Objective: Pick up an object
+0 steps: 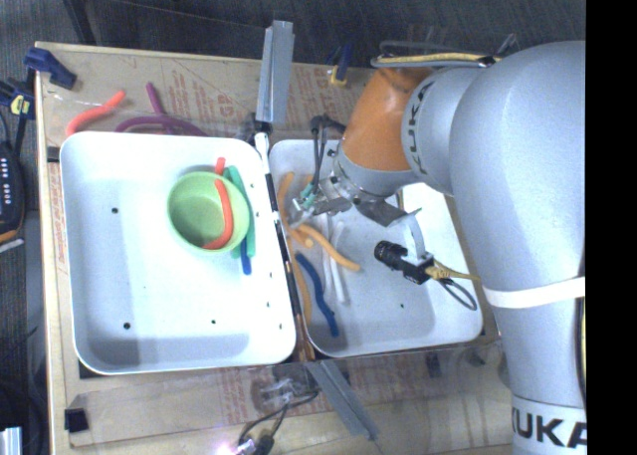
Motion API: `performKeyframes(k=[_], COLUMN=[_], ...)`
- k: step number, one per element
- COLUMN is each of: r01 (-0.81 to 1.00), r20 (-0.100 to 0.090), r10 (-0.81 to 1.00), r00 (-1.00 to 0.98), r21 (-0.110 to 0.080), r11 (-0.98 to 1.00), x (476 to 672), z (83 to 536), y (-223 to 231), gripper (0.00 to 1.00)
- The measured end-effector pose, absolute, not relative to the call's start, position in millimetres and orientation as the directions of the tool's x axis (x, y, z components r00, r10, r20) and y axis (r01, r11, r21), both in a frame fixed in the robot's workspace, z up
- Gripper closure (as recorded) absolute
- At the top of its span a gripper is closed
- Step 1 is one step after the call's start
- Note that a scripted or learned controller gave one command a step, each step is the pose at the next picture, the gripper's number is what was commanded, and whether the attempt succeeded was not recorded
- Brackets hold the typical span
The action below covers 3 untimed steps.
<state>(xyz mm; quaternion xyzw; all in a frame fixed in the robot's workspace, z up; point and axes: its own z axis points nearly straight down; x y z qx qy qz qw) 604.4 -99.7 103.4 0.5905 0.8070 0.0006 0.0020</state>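
Looking down on the bench [199, 70], we see the grey arm [498, 164] reach in from the right, its orange band [383, 124] above the far rim of the right bin [398, 329]. The gripper [307, 202] sits low over the far left part of that bin, close to the wall it shares with the left bin [100, 244]. We cannot tell whether the gripper is open or closed, nor whether anything is held in it, since its tip is small and blends with the clutter beneath. Just beside the tip lies a curved orange strip [287, 189], and a longer orange strip [333, 249] runs slantwise from under the tip toward the bin's middle. Nearer the front wall a blue strip [317, 294] bends along the left side, with pale white sticks [338, 279] beside it, hard to make out against the white floor. In the left bin a green bowl [204, 209] stands upright near the right wall; a red-orange strip [227, 219] curls along its right inner edge, a green strip [244, 209] lies against its outer right side, and a short blue piece [245, 264] shows just below that. Outside the bins, on the far left of the bench, lie a red-orange strip [95, 113] and a purple strip [159, 119], with a blue clamp [45, 63] at the corner.
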Motion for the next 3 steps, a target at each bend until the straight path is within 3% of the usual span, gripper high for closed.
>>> performKeyframes(k=[1, 2, 3], r01=[0.957, 0.955, 0.989], r20=[-0.018, -0.010, 0.000], r10=[0.957, 0.955, 0.989], r00=[-0.290, -0.298, -0.149], r21=[0.003, 0.001, -0.002], r11=[0.290, 0.298, 0.149], x=[603.9, 603.7, 631.8], z=[106.0, 114.5, 192.2], y=[-111.9, -107.3, -55.8], gripper=[0.00, 1.00, 1.00])
